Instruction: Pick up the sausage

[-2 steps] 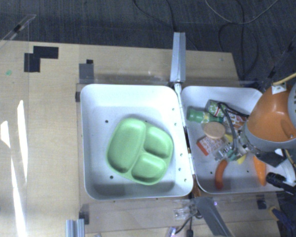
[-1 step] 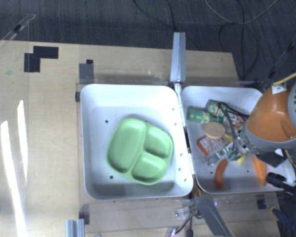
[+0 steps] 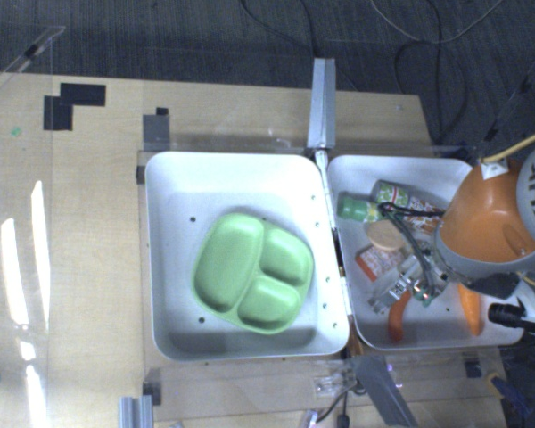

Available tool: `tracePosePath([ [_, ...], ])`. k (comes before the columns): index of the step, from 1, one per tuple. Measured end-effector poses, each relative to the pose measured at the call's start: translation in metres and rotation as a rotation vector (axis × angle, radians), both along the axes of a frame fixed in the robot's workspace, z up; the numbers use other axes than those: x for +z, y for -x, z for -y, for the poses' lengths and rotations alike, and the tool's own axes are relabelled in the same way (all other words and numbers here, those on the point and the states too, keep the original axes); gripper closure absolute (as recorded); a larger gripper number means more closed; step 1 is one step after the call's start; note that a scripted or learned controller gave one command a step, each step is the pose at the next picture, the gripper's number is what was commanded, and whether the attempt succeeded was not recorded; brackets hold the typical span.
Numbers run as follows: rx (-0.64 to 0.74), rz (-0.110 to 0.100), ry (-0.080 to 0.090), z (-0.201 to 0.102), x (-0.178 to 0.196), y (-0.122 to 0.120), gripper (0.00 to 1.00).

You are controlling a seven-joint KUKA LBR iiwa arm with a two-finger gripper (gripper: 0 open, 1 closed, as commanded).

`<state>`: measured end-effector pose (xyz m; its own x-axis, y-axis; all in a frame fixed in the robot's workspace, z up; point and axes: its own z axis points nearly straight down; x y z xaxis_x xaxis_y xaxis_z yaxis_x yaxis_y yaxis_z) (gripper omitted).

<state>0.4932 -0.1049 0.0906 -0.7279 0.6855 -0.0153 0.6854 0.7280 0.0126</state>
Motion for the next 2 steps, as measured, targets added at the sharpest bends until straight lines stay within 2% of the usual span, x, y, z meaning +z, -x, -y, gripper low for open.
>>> tracePosePath([
  [1, -0.001, 0.004, -0.003, -0.0016, 0.0116, -0.0024, 1.00],
  [2, -0.001, 0.004, -0.003, -0.0016, 0.0115, -0.0022, 0.00],
])
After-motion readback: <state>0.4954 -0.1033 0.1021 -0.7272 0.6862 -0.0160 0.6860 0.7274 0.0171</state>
